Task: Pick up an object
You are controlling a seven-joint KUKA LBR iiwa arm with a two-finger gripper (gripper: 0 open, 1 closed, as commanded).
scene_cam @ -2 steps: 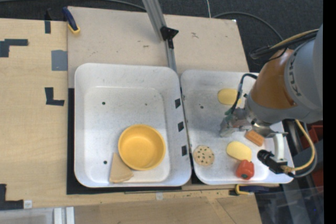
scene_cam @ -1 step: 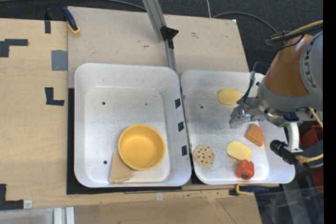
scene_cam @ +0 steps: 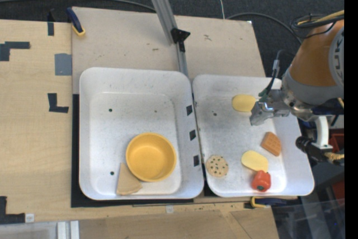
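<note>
Right bin (scene_cam: 224, 92) — claw (scene_cam: 259, 115) beside yellow piece (scene_cam: 244, 103).

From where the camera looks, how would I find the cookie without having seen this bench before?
Start at the right bin. Go to its near left corner, close to the divide between the two bins. The cookie lies there: a flat tan disc with dark specks, unlike the plain yellow pieces and the red item beside it.

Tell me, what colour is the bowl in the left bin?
Yellow bowl, clearest in the camera view.
</note>
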